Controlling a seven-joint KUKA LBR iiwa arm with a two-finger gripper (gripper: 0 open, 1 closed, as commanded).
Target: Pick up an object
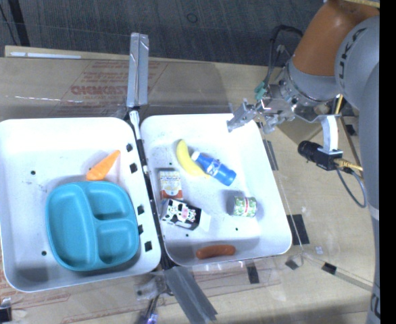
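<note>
The right bin [269,181] holds a yellow banana [184,157], a blue bottle [215,168], a small green can [242,205], a small carton [171,181], a black-and-white cow-print pack [180,214] and a brown sausage [215,251]. My gripper [242,117] hangs over the bin's far right corner, above and to the right of the banana and bottle. Its fingers stand apart with nothing between them.
The left bin [15,154] bears a blue divided plate [93,225] and an orange carrot [103,165]. A metal post [137,69] rises at the back between the bins. Cables and a black connector [317,152] hang off the arm at the right.
</note>
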